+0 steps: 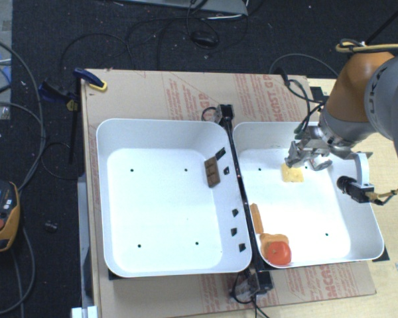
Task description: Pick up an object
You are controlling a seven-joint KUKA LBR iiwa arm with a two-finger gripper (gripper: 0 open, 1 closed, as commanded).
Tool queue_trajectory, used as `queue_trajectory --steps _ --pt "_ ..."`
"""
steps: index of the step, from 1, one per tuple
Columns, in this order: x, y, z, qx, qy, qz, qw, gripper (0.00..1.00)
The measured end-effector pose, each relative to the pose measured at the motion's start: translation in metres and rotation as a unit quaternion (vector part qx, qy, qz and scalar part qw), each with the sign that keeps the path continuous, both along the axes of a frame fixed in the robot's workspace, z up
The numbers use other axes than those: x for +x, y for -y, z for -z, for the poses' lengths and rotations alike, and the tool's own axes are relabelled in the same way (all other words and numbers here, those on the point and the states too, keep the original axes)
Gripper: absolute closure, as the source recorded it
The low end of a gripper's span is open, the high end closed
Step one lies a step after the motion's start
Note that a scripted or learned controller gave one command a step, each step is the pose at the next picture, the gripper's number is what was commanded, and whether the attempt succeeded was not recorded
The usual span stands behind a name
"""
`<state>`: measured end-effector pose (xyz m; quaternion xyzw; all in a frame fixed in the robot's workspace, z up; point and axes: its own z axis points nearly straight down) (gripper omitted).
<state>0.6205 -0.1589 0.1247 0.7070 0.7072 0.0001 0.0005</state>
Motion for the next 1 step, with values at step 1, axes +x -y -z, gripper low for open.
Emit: queue_trajectory --steps 1 --pt "0.0021 -0.0048 -0.062 -0.0001 0.002 0.0 1.0 1.0"
